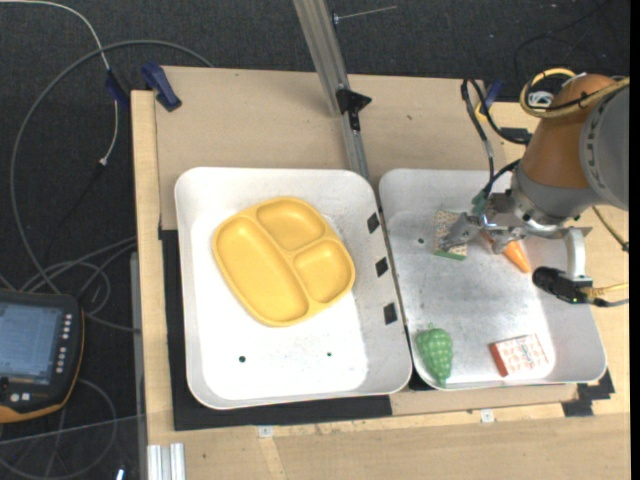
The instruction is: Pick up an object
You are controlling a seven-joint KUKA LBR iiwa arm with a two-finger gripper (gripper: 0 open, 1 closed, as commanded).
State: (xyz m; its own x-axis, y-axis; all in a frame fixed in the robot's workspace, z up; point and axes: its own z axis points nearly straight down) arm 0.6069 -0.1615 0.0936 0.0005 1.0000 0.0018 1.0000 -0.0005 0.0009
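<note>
My gripper (462, 231) hangs low over the upper middle of the right bin (470, 298), reaching in from the right. A small tan and green item (447, 249) lies right at its fingertips, touching or nearly so; I cannot tell whether it is held. An orange carrot-like piece (516, 256) lies just right of the gripper. A green bumpy toy (435, 354) rests at the bin's front left corner. Near the front right lies a red and white flat card (520, 355).
The left bin (200, 268) holds a yellow divided plate (283, 260). A metal pole (322, 38) slants down from the top toward the gap between the bins. A tablet (35, 353) sits off the bench at far left.
</note>
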